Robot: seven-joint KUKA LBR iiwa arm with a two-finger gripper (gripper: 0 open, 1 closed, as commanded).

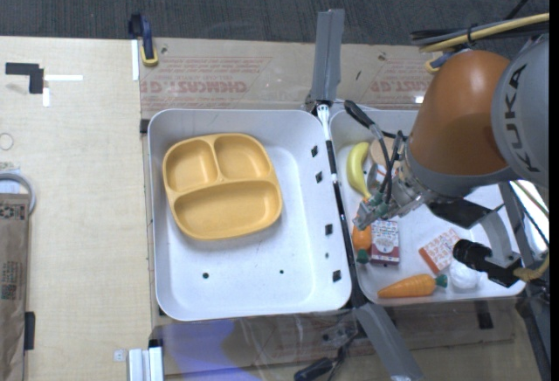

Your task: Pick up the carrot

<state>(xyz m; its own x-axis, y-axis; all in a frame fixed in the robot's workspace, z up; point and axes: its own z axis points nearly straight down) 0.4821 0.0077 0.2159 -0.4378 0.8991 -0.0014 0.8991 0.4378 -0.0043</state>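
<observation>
1. Where the right bin (pixel 384 292) meets its near rim, the carrot (pixel 407 287) lies flat, tip leftward.
2. Gripper (pixel 374 213): above the bin's left side, well apart from the carrot; finger state cannot be told.
3. Left bin (pixel 253 292): yellow plate (pixel 223 185).

A divided plate (pixel 223 185) lies in the left bin (pixel 175 283); the carrot (pixel 407 287) lies in the right bin's (pixel 377 285) near edge.
</observation>
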